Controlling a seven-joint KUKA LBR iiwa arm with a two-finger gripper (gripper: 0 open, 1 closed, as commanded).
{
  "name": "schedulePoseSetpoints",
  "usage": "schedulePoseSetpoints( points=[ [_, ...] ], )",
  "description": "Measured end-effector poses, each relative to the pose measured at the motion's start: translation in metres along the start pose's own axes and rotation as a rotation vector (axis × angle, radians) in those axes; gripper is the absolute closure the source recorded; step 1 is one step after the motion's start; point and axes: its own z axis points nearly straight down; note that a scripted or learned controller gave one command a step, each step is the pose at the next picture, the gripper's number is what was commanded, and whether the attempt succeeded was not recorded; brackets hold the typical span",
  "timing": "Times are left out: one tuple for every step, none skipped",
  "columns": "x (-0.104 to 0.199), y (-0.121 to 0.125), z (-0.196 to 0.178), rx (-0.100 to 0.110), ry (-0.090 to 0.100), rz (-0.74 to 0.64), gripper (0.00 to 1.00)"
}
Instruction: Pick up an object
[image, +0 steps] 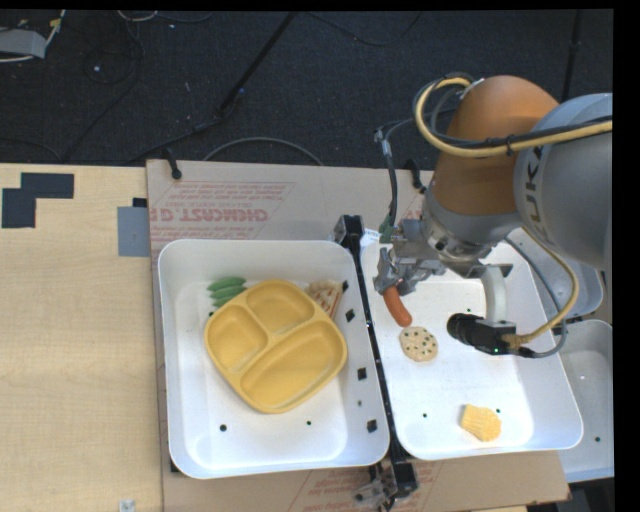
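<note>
Hovering over the hot dog

The gripper (396, 283), jaw state unclear, hangs just above the hot dog (398, 306), whose long axis runs diagonally beneath it.

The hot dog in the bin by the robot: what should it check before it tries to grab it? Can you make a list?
1. End effector above the right bin: ok.
2. End effector lined up over the hot dog: ok, it hangs just above the near end.
3. Hot dog lying free: ok, apart from the cookie.
4. Room by the bin wall: not ok, the hot dog lies close to the divider.
5. Fingers ready: cannot tell.
6. Yellow cheese piece out of the way: ok.
</note>
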Motion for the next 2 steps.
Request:
schedulePoseSetpoints(
  points=[
    [0.052,-0.012,-0.001,0.0,-0.001,-0.001,1.0],
    [0.097,-0.021,0.004,0.0,-0.001,0.0,1.0]
  ],
)
